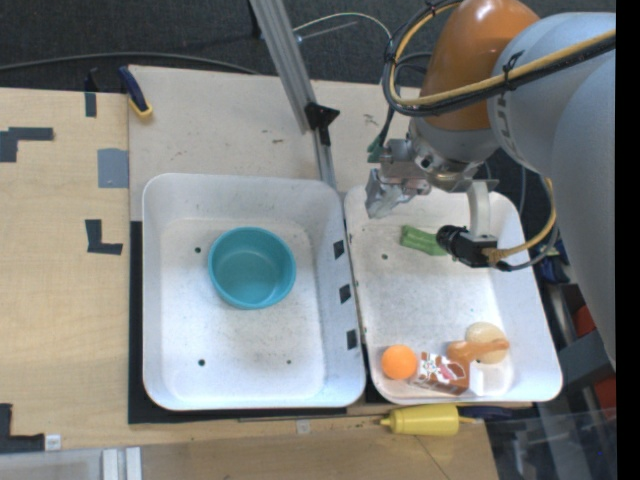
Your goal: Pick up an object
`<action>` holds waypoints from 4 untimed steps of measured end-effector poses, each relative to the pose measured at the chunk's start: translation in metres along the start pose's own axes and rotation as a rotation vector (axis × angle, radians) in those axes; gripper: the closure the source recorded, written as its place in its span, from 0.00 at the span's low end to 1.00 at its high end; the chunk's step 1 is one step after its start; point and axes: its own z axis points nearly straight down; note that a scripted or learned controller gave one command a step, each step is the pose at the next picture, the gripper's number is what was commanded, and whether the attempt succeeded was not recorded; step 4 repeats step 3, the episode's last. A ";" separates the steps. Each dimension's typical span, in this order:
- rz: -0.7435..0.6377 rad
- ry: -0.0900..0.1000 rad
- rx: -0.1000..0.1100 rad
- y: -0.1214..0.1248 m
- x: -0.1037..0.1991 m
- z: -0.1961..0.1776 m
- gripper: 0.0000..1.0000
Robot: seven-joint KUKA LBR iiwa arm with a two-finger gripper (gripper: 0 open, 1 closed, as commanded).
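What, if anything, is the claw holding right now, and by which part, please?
Nothing is seen held. The claw hangs over the far left corner of the right bin, and the green object lies apart from it.

bins x2 [160,268] | teal bowl x1 [251,267] | orange ball x1 [399,362] | green obj x1 [423,239]

I'm looking down on a robotics lab bench: a plywood top [60,268] patched with grey tape marks [112,166], two white bins [160,298] on a black mat, loose cables [330,28], a metal pole [285,58], a clamp [135,93].
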 end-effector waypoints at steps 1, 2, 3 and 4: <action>0.000 0.000 0.000 0.016 0.046 0.014 1.00; 0.000 0.001 -0.003 0.043 0.095 0.007 1.00; 0.004 -0.002 -0.001 0.042 0.092 0.007 0.00; 0.004 -0.002 -0.001 0.042 0.092 0.007 0.00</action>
